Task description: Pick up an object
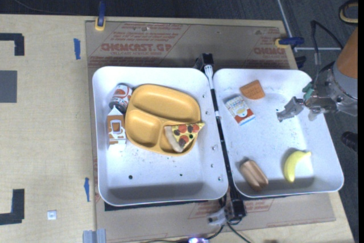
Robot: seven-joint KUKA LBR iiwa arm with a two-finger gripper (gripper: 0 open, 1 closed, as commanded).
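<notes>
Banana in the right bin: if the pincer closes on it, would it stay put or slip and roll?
The banana looks smooth and curved, so it could slip or pivot in a grip. It lies free on the right bin floor near the front wall, so a push would probably slide or spin it rather than roll.

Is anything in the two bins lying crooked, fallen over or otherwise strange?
Mostly the left bin. The yellow tray sits at a slant. A pizza slice hangs over the tray's lower right rim. A can lies tipped at its upper left corner, and a small carton lies beside it. I see no spill or damage.
</notes>
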